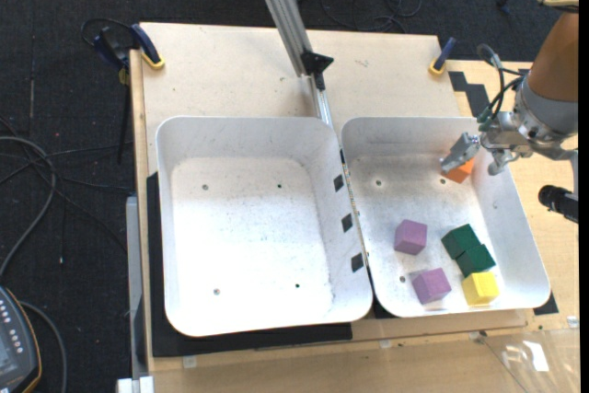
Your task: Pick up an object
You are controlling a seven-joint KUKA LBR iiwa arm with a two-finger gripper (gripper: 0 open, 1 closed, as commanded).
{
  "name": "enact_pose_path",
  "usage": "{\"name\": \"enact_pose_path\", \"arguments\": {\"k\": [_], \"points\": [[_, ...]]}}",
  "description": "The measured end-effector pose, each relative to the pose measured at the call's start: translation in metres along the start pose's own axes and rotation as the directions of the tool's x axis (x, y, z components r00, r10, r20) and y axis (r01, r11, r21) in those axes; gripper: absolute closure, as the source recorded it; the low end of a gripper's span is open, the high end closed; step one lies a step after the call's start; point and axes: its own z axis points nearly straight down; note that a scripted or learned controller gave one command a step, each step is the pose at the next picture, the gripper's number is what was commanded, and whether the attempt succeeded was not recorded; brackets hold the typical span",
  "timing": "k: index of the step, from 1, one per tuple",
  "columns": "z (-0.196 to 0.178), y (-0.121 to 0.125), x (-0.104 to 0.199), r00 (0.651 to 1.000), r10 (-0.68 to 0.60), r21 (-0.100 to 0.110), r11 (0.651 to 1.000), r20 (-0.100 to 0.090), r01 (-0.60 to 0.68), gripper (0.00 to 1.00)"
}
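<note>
The table (239,69) carries two shallow white bins side by side. The left bin (184,143) occupies the left half of the view.

Nearest the camera, in the front right corner of the right bin (405,138), a yellow cube (480,288) lies just beside a purple cube (431,284). Directly behind the yellow cube is a dark green block (467,249), touching or nearly touching it. A second purple cube (410,236) lies left of the green block, apart from it.

Farther back, near the right wall of the right bin, an orange block (459,168) sits directly under the end effector (479,154). The end effector's fingers are spread, one on each side above the block; whether they touch it cannot be determined, and no object is clamped between them.

The grey arm (552,101) enters from the right.
</note>
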Motion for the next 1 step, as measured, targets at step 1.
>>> {"name": "enact_pose_path", "arguments": {"k": [1], "points": [[0.0915,-0.0390,0.0417,1.000,0.002,0.010,1.000,-0.006,-0.002,0.00]]}}
